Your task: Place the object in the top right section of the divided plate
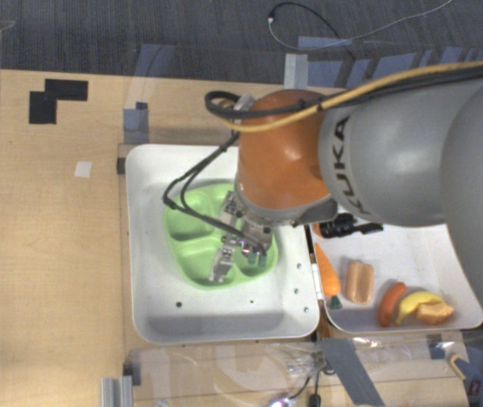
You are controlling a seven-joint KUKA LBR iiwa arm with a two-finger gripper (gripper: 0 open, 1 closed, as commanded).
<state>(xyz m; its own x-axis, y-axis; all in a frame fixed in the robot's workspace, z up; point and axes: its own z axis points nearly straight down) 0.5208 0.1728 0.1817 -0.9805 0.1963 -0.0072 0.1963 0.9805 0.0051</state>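
Divided plate sits in the left bin, right of the bin's middle. Its right side is hidden under the orange wrist. Gripper hangs low over the plate's near-right part, close to a ridge between sections. No object can be made out at its tip, and whether it is spread or closed cannot be told from this slant. Main risk, as I judge it: any release here lands in a near section or astride a ridge, not the far right one, because the tool stands short of that section. Second risk: pushing down could tip or slide the light plate across the smooth bin floor. Plate looks lime green, glossy, shallow, with raised dividers. Candidate items lie in the right bin: a carrot along its left wall, a tan sausage-like piece just beside it, and a banana nearer right.
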